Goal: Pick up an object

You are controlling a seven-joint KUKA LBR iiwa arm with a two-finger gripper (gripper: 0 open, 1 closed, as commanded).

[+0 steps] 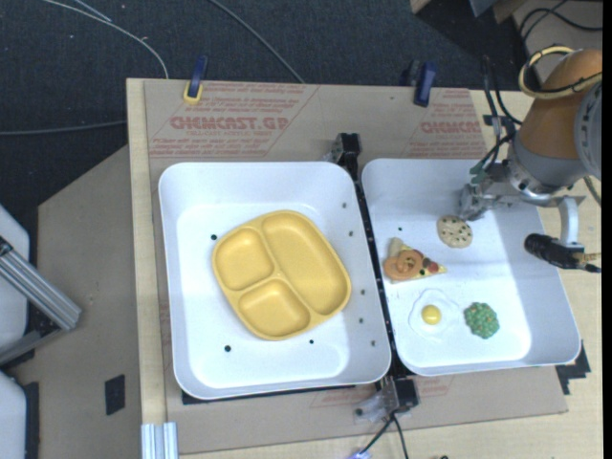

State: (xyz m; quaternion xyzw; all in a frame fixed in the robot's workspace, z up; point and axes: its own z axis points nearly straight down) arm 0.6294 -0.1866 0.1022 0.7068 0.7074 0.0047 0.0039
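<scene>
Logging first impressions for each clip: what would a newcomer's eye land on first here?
The yellow divided plate stands out first, sitting alone in the left bin. Next, the toy foods in the right bin: a cookie, a pizza slice, a fried egg and green broccoli. The gripper hangs just above the cookie.

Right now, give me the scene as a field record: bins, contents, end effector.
left bin: holds a yellow divided plate, three compartments, nothing in them
right bin: holds cookie, pizza slice, fried egg, broccoli
end effector: over the right bin's upper part, just above the cookie; nothing seen held
nearest item to end effector: cookie
items touching each other: none; all four lie apart
arm entry: from the right
</scene>
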